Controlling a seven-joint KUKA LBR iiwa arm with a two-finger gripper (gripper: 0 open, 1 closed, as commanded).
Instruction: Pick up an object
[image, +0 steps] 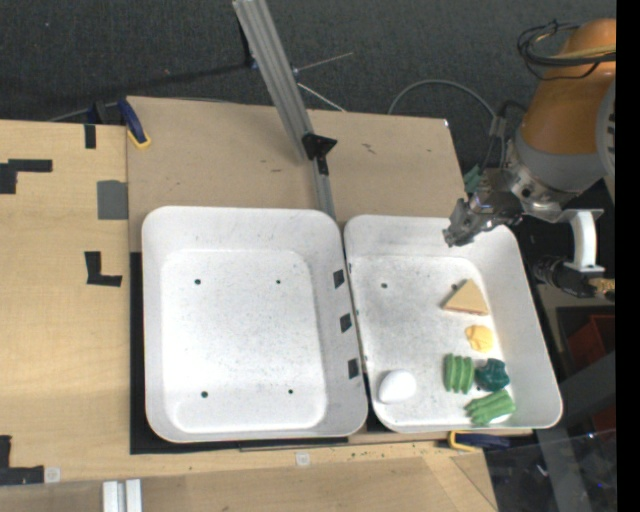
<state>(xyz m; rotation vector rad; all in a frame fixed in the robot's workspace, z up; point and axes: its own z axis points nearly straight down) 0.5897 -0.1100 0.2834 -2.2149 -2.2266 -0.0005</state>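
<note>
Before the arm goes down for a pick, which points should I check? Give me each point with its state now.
1. Objects in right bin: ok. Tan wedge, yellow piece, three green pieces, white ball.
2. Gripper above a target: not ok; it is at the bin's far rim, away from the objects.
3. Gripper carries nothing: cannot tell.
4. Nearest target free: ok; the wedge lies apart.
5. Green pieces separate: not ok; they are clustered.
</note>
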